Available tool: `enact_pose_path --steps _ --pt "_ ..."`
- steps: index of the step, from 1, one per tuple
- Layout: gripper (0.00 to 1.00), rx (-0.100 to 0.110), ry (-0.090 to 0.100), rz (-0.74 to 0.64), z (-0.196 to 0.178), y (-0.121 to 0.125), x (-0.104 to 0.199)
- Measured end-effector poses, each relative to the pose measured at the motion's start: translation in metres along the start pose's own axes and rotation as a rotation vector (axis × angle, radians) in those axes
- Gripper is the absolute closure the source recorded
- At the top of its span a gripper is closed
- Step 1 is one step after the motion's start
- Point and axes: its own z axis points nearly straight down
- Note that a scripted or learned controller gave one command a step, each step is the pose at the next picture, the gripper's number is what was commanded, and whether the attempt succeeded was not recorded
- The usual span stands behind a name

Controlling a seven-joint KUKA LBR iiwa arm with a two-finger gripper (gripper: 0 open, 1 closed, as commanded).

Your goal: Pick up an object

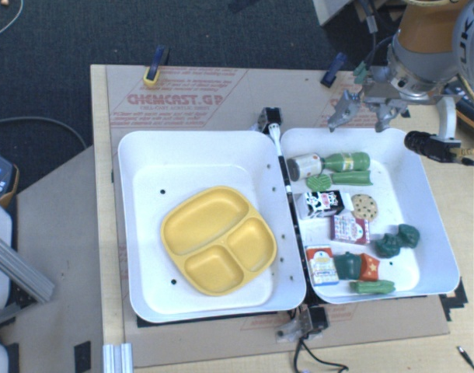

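My gripper [364,116] hangs over the far rim of the right bin [435,231], open, with nothing between its fingers. Below it in that bin lie a green bottle with a white cap [335,164] and a green vegetable [339,180]. Nearer the middle are a black-and-white carton [324,203], a round cookie [364,205] and a maroon box [350,229]. Toward the front sit two dark green pieces [398,241], a red-and-white carton [321,265], a green cup [348,266], an orange piece [369,266] and a green pod [371,287].
A yellow divided plate [218,239] lies in the left bin [144,162]. Clamps hold the cardboard base at the back [154,67] and between the bins [270,118]. A grey rail [19,274] stands off the bench at the left.
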Motion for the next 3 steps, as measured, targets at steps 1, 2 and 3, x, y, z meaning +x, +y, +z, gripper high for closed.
enact_pose_path --steps 1,2,3 --pt "0.00 -0.014 -0.001 -0.002 -0.008 0.002 0.000" --pt "0.00 -0.010 -0.001 -0.002 0.034 0.001 0.001" --pt "0.00 -0.008 -0.001 -0.002 0.077 0.002 0.001"
